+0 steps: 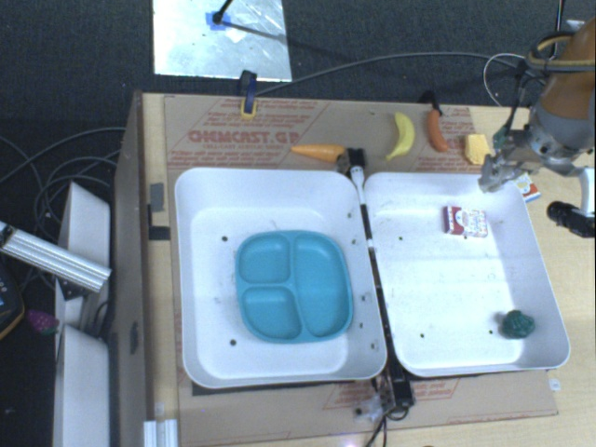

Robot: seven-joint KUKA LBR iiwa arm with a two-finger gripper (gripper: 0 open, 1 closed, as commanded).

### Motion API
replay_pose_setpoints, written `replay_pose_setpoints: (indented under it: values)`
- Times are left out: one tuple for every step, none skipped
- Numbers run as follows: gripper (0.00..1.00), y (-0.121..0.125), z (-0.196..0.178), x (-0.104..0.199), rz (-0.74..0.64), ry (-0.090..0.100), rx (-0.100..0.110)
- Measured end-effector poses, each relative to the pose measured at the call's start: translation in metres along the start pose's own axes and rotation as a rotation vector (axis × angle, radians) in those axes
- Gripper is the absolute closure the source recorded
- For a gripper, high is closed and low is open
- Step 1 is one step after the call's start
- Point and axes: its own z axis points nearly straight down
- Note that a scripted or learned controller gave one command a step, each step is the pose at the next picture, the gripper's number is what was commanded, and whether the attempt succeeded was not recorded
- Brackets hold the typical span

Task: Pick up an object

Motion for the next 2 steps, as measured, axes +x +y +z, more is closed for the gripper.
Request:
replay_pose_setpoints:
  values:
    - [0.00, -0.001, 0.002, 0.001, -0.001, 0.002, 0.004]
    - [0.00, 0.000, -0.020, 0.004, -0.002, 0.002, 0.003]
